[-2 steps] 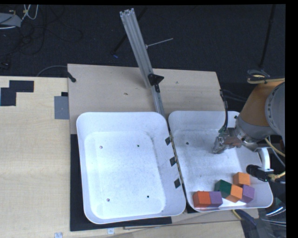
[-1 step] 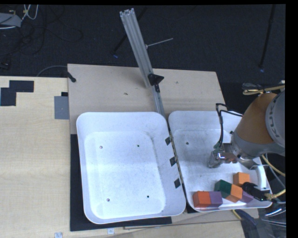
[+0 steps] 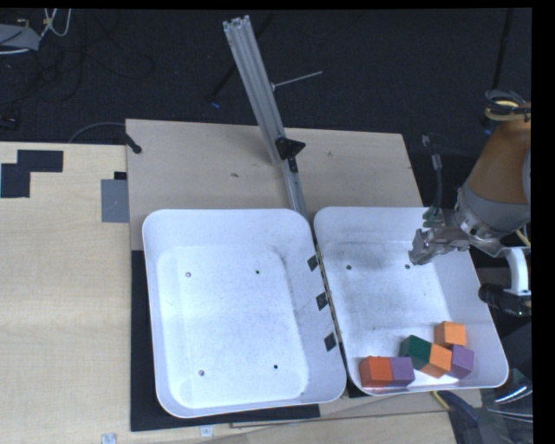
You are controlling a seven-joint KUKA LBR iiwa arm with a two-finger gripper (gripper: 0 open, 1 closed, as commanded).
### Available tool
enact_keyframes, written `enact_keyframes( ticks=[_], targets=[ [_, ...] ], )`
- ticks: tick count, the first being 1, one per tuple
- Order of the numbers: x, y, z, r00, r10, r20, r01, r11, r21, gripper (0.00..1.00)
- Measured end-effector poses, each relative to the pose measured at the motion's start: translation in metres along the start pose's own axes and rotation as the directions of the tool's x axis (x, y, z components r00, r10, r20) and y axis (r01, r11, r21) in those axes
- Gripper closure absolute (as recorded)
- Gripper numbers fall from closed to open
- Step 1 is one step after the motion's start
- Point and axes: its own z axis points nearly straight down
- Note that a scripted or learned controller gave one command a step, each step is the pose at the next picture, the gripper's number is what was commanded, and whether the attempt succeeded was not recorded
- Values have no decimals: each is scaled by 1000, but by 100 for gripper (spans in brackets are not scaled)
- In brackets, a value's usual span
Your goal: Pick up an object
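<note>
Hovering by the shallow white right bin's (image 3: 381, 260) far edge, the grey two-finger gripper (image 3: 422, 247), state unclear, sits far from coloured blocks (image 3: 421, 357) clustered at its near corner.

A robotics lab — bare plywood bench (image 3: 217, 165), aluminium camera mast (image 3: 260, 104), loose cables (image 3: 52, 22) on dark floor.

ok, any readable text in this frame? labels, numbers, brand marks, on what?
None can be read.
Blocks in the right bin: plain coloured faces, no print.
Left bin: only small dark dots, no characters.
Arm and gripper: no marking that resolves into a brand or number.
Bench: dark and grey patches near the left edge, shapes only, no lettering.
</note>
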Motion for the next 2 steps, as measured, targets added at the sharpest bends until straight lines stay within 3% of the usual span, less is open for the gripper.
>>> enact_keyframes(
  ticks=[1,2],
  targets=[
    [-20,-75,66,1000,6,-4,-6,1000,20,100],
    [5,-84,83,1000,1,-6,-1,1000,14,100]
  ],
)
